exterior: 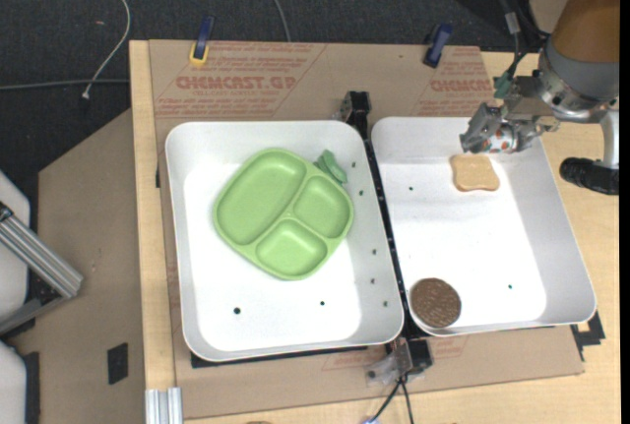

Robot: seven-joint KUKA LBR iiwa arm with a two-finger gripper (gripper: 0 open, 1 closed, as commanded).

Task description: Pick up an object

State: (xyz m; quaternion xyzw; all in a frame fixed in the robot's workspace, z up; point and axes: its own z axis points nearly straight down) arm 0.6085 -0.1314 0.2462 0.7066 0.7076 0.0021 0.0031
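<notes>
1. The gripper (489, 139) is seen at the far edge of the right bin (532, 245); the fingers' state cannot be told (too blurred).
2. The toast slice (474, 173) lies just beside it.
3. A brown disc (434, 302) rests at the near left corner.

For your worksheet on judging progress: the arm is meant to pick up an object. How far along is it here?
Early stage. Done: the pincer has reached the far end of the right bin, just above the toast slice. In hand: nothing visibly; the toast lies flat on the bin floor. Left: grasp and lift. The brown disc and the green divided plate in the left bin lie untouched.
</notes>
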